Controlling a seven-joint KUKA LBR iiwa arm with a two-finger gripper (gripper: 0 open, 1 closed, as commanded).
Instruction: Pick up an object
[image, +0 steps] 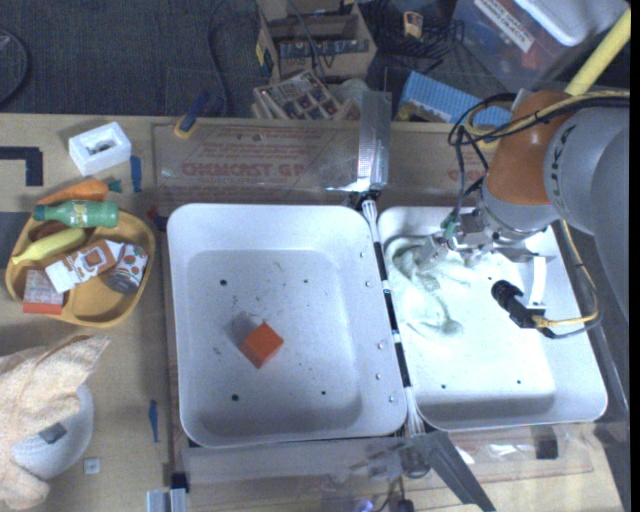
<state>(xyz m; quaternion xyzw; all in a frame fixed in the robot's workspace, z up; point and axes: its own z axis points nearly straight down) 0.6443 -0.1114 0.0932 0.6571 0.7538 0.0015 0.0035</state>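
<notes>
An orange cube (262, 345) lies in the left bin (200, 240), a little left of its middle, with a grey shadow beside it. My gripper (443, 246) is low over the upper left part of the right bin (560, 385), reached in from the right under the orange wrist band (520, 170). Just left of and below it lies a pale, see-through crumpled thing (420, 285), blurred against the white floor. Whether the gripper touches it is unclear. The cube is far from the gripper, across the wall between the bins.
A black plug and cable (515, 300) hang from the wrist over the right bin. A yellow bowl (95, 310) of toy food, a white box (100, 148) and a cloth (40, 390) sit left of the bins. A clear plastic sheet (260, 165) lies behind them.
</notes>
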